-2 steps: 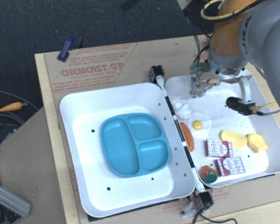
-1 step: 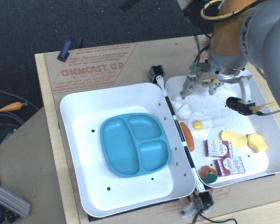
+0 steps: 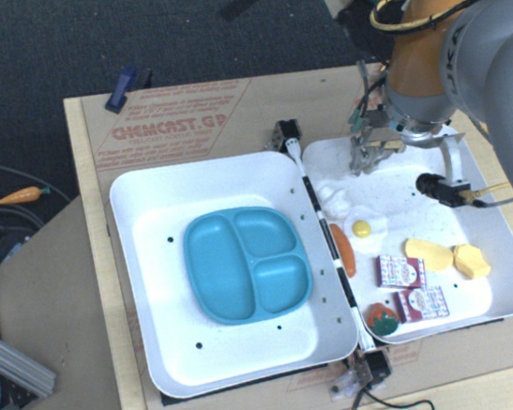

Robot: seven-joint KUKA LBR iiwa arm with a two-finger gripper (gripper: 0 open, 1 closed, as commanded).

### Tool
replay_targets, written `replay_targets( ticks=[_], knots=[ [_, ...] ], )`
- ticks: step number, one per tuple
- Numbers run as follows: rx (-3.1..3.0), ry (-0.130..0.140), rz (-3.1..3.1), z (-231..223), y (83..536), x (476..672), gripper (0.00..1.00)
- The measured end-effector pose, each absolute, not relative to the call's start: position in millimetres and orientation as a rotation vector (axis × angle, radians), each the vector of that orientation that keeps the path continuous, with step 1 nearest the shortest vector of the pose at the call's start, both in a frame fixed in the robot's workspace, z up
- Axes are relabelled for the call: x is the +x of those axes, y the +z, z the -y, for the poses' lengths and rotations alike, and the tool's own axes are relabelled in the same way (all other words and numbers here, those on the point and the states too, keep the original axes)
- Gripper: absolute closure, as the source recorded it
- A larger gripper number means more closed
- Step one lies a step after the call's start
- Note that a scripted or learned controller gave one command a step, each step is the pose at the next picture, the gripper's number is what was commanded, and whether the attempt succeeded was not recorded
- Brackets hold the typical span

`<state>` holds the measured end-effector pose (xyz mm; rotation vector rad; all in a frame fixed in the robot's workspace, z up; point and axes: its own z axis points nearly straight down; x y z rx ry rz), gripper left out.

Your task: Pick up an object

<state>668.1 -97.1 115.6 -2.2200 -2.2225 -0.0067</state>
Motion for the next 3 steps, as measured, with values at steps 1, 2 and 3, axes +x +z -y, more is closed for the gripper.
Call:
replay_targets(
  ticks=[1,2,3],
  knots=[
    [-2.22,-0.006,2.222,97,115,667.9,0.0],
    [-2.219,0.004,2.219,93,84,665.8,0.0],
    [-2.221,0.0,2.22,93,95,666.5,1.0]
  ],
)
